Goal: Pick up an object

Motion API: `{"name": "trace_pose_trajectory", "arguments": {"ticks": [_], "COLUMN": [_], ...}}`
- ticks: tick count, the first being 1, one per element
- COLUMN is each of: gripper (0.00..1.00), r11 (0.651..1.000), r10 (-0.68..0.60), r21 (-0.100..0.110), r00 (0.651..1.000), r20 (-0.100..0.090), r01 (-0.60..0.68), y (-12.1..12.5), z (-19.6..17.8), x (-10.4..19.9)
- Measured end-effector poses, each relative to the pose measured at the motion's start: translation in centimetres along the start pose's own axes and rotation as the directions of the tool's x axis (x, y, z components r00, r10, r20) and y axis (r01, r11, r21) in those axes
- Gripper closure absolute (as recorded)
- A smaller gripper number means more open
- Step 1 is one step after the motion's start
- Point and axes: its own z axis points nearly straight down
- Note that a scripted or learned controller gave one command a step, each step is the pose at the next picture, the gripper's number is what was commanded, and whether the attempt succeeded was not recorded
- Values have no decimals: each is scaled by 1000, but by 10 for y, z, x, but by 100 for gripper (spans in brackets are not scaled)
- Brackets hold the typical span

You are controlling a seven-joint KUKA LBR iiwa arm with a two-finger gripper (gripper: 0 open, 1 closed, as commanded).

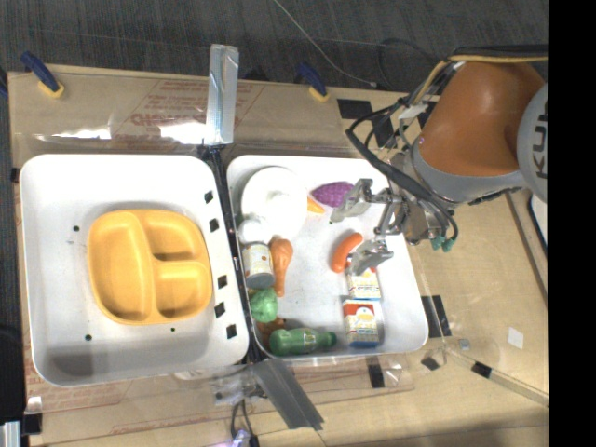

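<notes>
Reaching in from the right, the arm (475, 124) covers the right bin's (410, 329) upper right corner, and the edge of the view cuts off the arm's grey casing. The gripper (366, 223) hangs over that bin with its 2 fingers (352, 201) spread apart, 1 near the purple toy and 1 lower down; nothing sits between them.

An orange sausage-shaped toy (344, 250) lies just below and left of the gripper, close to the lower finger; whether they touch is hard to tell. Its long axis runs at a slant from lower left to upper right. Beneath it a small carton (362, 306) lies with its long axis running up and down, its top end partly hidden by the lower finger. A purple toy (331, 194) sits beside the upper finger, next to a white plate (273, 198).

Along the left wall of this bin are a small can (258, 264), a carrot (279, 254) pointing downward, a green vegetable (264, 304) and a dark green bottle (300, 341) lying on its side.

A yellow divided tray (149, 264) rests in the left bin (47, 250).
</notes>
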Motion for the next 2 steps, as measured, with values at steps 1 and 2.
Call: {"name": "trace_pose_trajectory", "arguments": {"ticks": [1, 2], "gripper": [0, 0], "r11": [997, 989], "r10": [75, 151], "r21": [-3, 0], "r00": [997, 989], "r20": [-11, 3], "r01": [-75, -151], "y": [-26, -26], "z": [161, 164], "x": [19, 9]}}
